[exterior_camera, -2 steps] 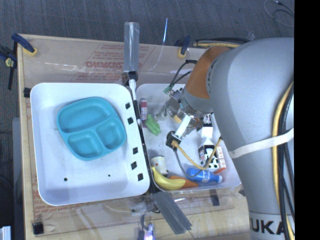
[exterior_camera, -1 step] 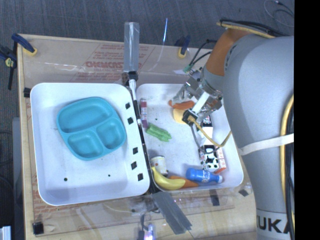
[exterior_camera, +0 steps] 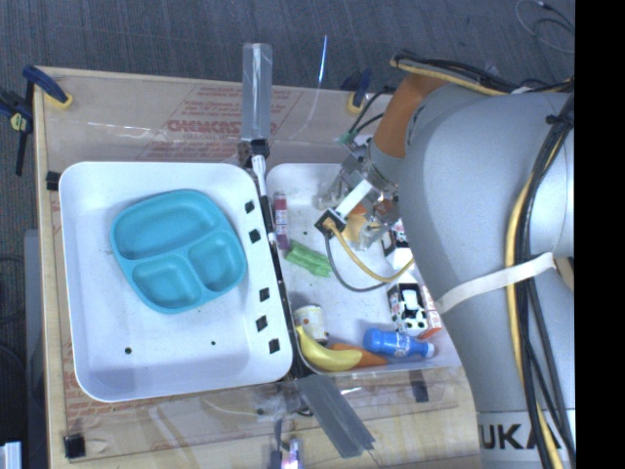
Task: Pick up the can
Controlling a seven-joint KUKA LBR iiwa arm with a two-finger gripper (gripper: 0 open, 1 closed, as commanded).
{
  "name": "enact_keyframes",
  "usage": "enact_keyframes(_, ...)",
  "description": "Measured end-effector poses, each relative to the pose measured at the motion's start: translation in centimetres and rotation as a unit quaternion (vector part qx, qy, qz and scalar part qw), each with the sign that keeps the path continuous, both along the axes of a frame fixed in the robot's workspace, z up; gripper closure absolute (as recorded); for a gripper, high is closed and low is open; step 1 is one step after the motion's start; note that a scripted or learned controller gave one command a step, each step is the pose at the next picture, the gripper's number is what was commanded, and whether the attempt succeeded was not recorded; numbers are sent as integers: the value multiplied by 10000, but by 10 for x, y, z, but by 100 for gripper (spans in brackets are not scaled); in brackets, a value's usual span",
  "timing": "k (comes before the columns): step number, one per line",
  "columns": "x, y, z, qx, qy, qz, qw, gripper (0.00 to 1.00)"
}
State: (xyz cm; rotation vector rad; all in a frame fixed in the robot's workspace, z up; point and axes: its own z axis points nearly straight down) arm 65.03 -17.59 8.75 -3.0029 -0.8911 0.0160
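Gripper hangs low in the right bin; whether it is wide or narrow cannot be told. Can stands apart, nearer the front wall.

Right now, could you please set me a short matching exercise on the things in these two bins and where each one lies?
Things:
1. plate
2. banana
3. blue bottle
4. green item

Places:
A. right bin's near edge, right of the banana
B. left bin
C. right bin's near left corner
D. right bin, by the divider, halfway up

Pairs: 1-B, 2-C, 3-A, 4-D
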Motion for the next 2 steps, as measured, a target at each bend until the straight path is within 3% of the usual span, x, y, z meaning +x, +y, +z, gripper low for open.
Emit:
enact_keyframes(1, 0, 4, 6, 21, 51, 63, 10000, 100)
enact_keyframes(2, -20, 81, 166, -21, -22, -169, 9999, 100)
